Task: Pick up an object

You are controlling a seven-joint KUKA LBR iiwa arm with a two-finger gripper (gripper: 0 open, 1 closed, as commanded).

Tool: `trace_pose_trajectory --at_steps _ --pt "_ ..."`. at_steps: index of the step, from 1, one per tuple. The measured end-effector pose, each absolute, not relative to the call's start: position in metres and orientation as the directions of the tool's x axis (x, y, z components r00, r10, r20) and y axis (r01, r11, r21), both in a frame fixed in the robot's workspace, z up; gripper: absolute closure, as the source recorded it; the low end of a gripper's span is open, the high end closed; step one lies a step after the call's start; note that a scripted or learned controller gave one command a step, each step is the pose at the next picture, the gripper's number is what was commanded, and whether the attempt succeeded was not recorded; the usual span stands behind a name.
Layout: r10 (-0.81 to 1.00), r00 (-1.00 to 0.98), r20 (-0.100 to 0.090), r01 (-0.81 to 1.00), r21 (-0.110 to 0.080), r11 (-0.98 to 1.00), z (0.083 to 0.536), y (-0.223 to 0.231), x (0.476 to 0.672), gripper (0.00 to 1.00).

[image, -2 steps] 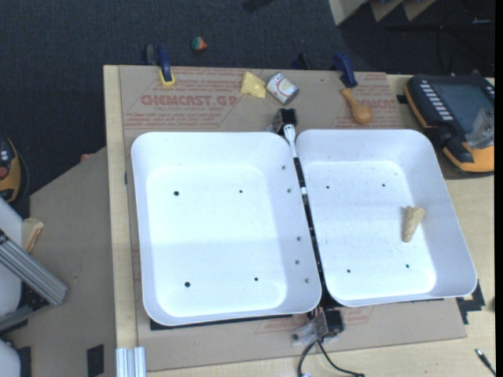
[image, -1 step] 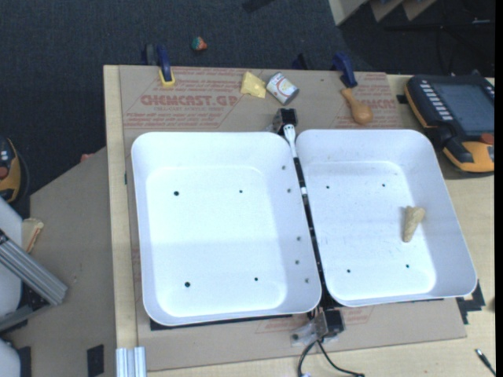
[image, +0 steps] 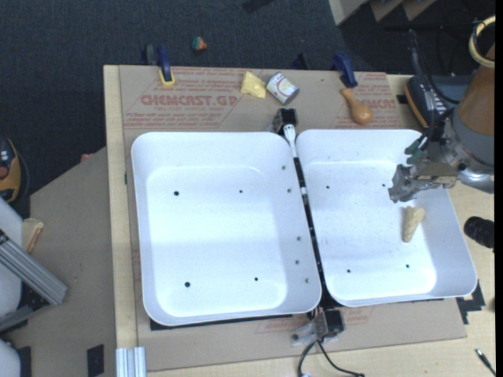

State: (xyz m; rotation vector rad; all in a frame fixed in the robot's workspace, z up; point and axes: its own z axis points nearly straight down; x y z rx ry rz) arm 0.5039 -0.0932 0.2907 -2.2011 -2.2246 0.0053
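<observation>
Gripper (image: 405, 188) hovers in the right bin (image: 346, 289), just above a small tan object (image: 412, 223) lying near the right wall; finger state cannot be told. Risk: misaligned descent could nudge the object against the wall, causing a miss.

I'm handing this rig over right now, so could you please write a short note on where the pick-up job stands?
Gripper: over the right bin, near its right side; whether the fingers are open or shut can't be told, and nothing shows between them.
Object: a tan, elongated piece lies on the right bin's floor just below the gripper.
Behind the bins, on the board: a yellow piece, a small box and a wooden spoon-like item.
Done: arm is at the object.
Left: grasp and lift it.
</observation>
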Motion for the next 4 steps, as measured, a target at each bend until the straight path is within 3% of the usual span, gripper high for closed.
trace_pose_trajectory --at_steps 1,2,3,4 --pt "1.000 0.013 -0.009 1.000 0.008 -0.013 0.355 -0.233 0.485 1.00" --pt "1.000 -0.010 0.006 1.000 -0.010 0.010 0.262 -0.104 0.478 1.00" --pt "1.000 0.006 -0.010 1.000 0.014 -0.005 0.362 -0.212 0.508 1.00" --pt "1.000 -0.003 0.003 1.000 -0.004 0.003 0.307 -0.164 0.520 1.00"
